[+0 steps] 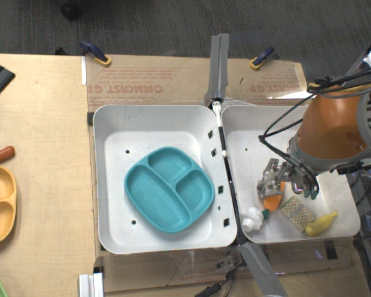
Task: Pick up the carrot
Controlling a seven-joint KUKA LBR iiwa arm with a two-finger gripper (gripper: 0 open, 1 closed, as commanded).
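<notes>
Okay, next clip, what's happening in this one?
A grey robot arm with an orange band reaches into the right bin from the right. Its tool is low over the carrot, an orange piece with a green end, near the bin's front. Whether it has a grip on the carrot isn't clear from this angle. Beside the carrot lie a small white item, a speckled sponge and a banana. The left bin holds a blue divided plate.

Cardboard sheet (pixel 136 79) bears red mirrored lettering, unreadable.
</notes>
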